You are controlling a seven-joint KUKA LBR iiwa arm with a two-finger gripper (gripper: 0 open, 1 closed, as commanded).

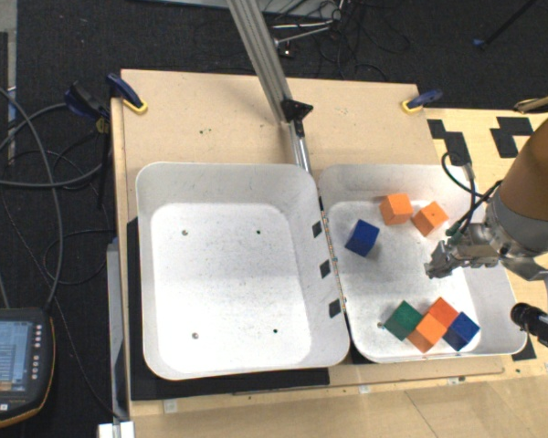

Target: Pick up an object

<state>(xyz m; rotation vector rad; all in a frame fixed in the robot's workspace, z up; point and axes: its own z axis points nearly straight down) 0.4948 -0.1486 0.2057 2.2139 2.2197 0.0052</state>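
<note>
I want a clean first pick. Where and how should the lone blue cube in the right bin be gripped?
Probably from straight above, closing the pincer across two opposite flat side faces of the blue cube. It stands apart from the orange cubes, so all its sides look free.

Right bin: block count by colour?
Orange blocks: 3
Blue blocks: 2
Green blocks: 1
Total: 6, all in the right bin
</note>
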